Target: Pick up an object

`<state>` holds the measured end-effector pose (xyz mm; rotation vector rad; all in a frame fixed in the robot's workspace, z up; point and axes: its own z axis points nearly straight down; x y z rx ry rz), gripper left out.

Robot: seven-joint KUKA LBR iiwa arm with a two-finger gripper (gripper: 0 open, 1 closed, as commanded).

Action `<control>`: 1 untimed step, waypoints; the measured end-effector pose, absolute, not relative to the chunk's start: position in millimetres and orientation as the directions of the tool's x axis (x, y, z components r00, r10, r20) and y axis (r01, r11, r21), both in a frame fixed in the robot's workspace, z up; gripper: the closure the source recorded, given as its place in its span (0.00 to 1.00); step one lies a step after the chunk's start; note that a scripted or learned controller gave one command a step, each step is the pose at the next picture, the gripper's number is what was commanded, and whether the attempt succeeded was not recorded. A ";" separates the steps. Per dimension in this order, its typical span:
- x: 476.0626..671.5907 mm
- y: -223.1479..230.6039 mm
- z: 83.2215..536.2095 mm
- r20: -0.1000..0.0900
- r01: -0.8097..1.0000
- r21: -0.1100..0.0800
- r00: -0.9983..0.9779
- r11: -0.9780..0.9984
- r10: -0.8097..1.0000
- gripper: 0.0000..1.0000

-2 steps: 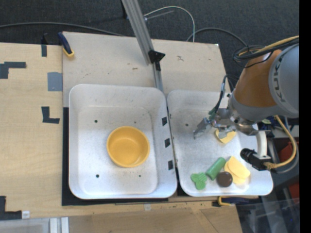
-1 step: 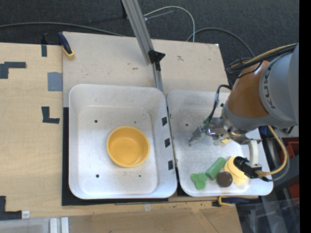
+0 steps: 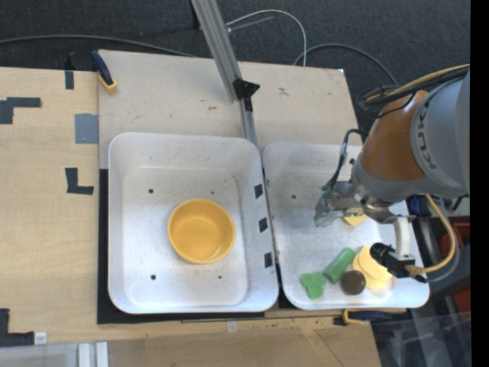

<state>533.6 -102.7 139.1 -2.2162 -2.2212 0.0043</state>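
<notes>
Gripper [image 3: 330,211] is low in the right bin [image 3: 294,176]; open or closed, I cannot tell. Left sits a yellow bowl [image 3: 201,230]. Just right of the gripper lies a small yellow piece [image 3: 354,219], nearest target; green cylinder [image 3: 338,265] slants below.

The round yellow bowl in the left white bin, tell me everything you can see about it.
The round yellow bowl looks like smooth matte plastic, one solid yolk-yellow colour with a slightly darker, shaded inner wall. It sits upright, mouth up, with nothing visible inside. It rests on the speckled floor of the left white bin, a little toward that bin's near side and roughly centred between its side walls. It touches only the bin floor; no other object lies against it, and the gripper is over the other bin, well apart from it.
</notes>
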 end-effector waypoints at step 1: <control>526.7 -97.8 196.4 0.000 1.000 0.003 -0.002 0.002 1.000 1.00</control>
